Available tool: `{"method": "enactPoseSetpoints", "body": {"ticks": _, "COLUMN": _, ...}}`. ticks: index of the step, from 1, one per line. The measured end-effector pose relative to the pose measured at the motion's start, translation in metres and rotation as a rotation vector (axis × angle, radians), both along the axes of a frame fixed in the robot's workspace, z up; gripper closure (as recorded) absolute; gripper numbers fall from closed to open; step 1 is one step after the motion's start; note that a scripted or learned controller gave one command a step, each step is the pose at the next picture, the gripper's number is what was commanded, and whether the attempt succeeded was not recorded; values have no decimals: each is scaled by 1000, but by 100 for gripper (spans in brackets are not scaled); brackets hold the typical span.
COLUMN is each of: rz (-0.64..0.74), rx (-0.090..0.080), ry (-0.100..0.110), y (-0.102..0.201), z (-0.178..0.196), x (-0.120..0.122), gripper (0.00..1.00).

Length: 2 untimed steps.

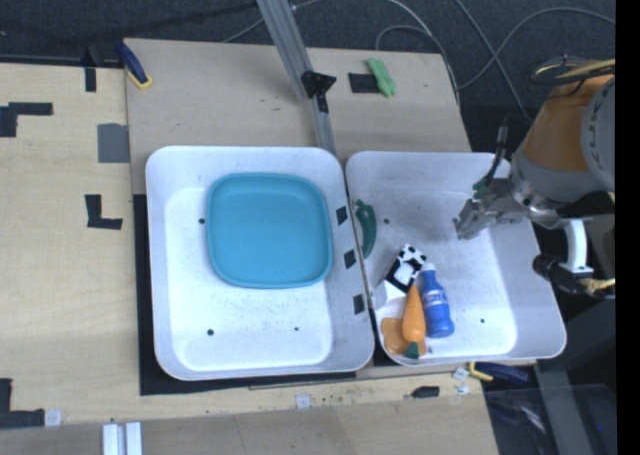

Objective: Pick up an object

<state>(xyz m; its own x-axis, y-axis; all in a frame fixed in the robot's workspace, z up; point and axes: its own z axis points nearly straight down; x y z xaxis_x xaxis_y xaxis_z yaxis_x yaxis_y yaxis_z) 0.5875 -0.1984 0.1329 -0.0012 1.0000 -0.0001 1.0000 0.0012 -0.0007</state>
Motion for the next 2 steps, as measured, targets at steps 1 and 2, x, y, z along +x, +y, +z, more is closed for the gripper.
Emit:
{"method": "enactPoseSetpoints", "body": {"ticks": 1, "rz": -1, "rx": -1, "ry": -5, "y": 2, "z": 61, "x": -4, "gripper": 100}}
{"method": "enactPoseSetpoints", "body": {"ticks": 2, "rz": -1, "rx": -1, "ry": -6, "y": -3, "z": 122, "x": 1, "gripper": 100}}
